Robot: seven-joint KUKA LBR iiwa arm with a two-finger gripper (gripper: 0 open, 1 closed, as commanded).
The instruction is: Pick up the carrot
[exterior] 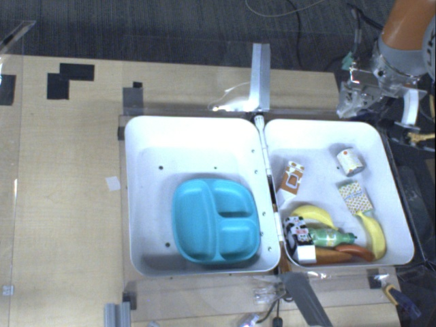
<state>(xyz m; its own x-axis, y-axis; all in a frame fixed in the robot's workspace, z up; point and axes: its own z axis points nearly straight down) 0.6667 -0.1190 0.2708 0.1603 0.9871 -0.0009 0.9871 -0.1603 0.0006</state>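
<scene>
The carrot (343,253) is an orange-red stick lying along the front wall of the right bin (320,138), partly tucked under a green bottle (331,237). My gripper (355,99) hangs above the bin's far right corner, just outside the back rim and far from the carrot. Nothing shows in its grasp.
Around the carrot lie two bananas (314,214) (373,234), a small white block (306,253) and a dark patterned item (297,231). Farther back sit a patterned packet (355,197), a small can (349,161) and an orange-white box (293,177). A blue divided plate (216,218) lies in the left bin (157,148).
</scene>
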